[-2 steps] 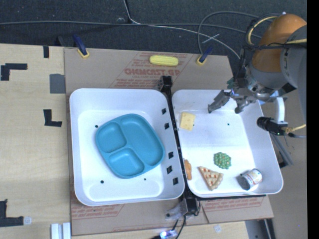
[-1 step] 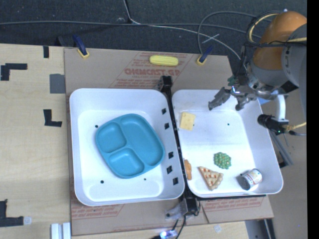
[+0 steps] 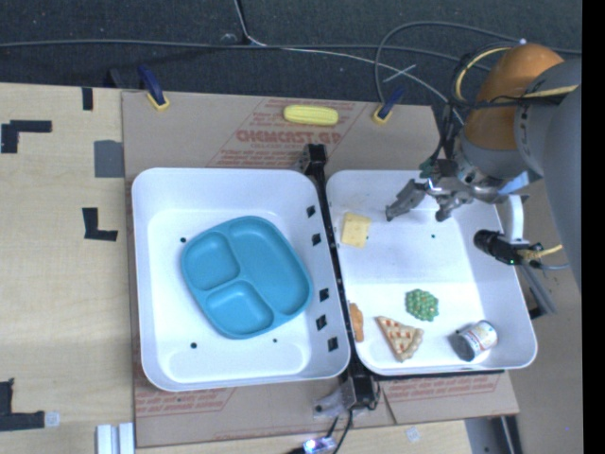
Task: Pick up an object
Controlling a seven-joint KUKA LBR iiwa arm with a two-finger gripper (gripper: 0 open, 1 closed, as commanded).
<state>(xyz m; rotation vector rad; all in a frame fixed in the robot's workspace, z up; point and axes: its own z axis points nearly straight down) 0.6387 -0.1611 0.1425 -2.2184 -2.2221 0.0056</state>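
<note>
Red print on cardboard (image 3: pixel 274 140) unreadable; gripper (image 3: pixel 417 206) open.

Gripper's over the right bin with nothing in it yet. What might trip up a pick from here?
1. The gripper hangs open over bare floor of the right white bin; closing here would likely catch nothing.
2. The pale yellow cheese square looks flat, so the fingers may slide over it.
3. The orange piece sits against the bin wall, leaving little room.
</note>
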